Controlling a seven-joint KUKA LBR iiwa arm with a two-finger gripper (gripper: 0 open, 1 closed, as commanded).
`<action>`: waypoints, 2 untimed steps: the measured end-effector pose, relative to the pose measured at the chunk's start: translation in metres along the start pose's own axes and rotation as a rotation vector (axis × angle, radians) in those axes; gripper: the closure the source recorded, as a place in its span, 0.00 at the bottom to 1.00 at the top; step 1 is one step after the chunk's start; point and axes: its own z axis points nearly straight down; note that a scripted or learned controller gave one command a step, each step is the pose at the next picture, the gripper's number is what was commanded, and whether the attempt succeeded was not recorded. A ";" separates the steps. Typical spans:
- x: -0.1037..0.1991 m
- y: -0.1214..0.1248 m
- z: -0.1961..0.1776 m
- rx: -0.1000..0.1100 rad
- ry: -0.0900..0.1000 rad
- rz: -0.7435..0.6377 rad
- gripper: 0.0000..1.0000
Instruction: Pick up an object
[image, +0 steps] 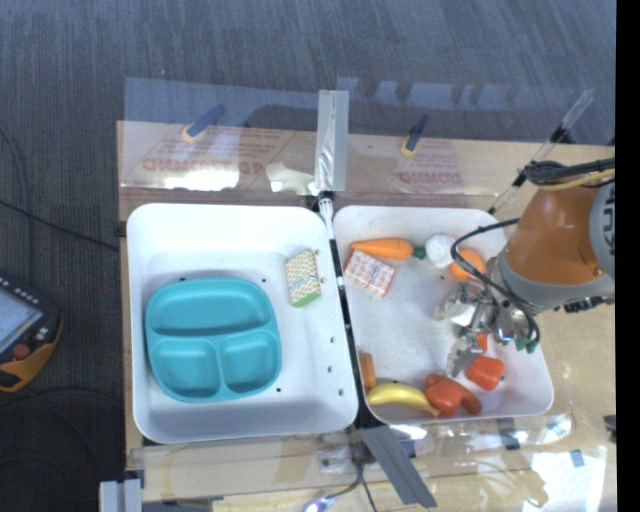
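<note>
My gripper (460, 330) hangs low over the middle right of the right bin (415, 330), below the orange wrist band. Its two silvery fingers stand apart, open, with nothing clearly between them. A small red-orange piece (482, 343) shows just beside the nearer finger. Close below lie an orange block (486, 373) and a red-orange toy (450, 394). A banana (400, 399) lies along the front wall. A carrot (385, 249), a pink-and-white packet (367, 272), a white ball (438, 247) and an orange piece (466, 265) sit toward the back.
The left bin (180, 225) holds a teal divided tray (211, 336) and a small yellow-green sponge (302, 277) near the shared wall. Black cables loop from the arm over the right bin's back right corner.
</note>
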 end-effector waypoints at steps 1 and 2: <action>-0.056 0.002 0.012 0.004 -0.009 -0.072 0.00; -0.124 0.010 0.011 0.001 0.019 -0.184 0.00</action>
